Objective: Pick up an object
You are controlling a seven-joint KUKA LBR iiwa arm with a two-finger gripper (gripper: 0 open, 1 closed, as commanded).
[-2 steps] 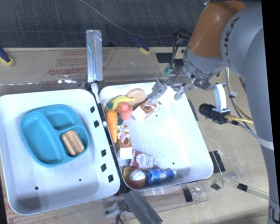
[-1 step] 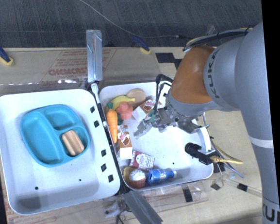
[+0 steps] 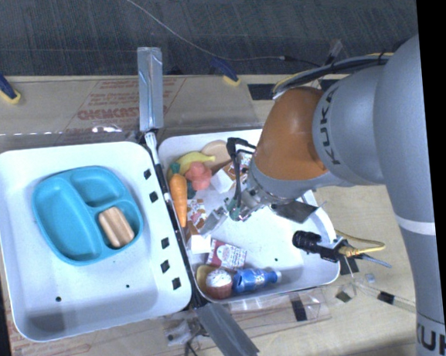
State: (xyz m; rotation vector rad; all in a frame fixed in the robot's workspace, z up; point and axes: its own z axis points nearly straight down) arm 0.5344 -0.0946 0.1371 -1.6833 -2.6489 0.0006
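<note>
Right bin point(image 3: 324, 274) crowded along its left; centre floor open.

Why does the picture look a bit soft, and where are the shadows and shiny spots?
In the camera view, light is even; the arm throws a soft shadow into the right bin; the left bin has a dim patch near its lower corner; the orange band has a mild sheen; small items beside the carrot look blurred.

glossy plastic blue tray point(image 3: 71, 217); smooth white bins point(image 3: 32, 306)

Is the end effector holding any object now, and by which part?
It cannot be told: the end effector is low in the right bin, its tip too unclear to judge.
</note>
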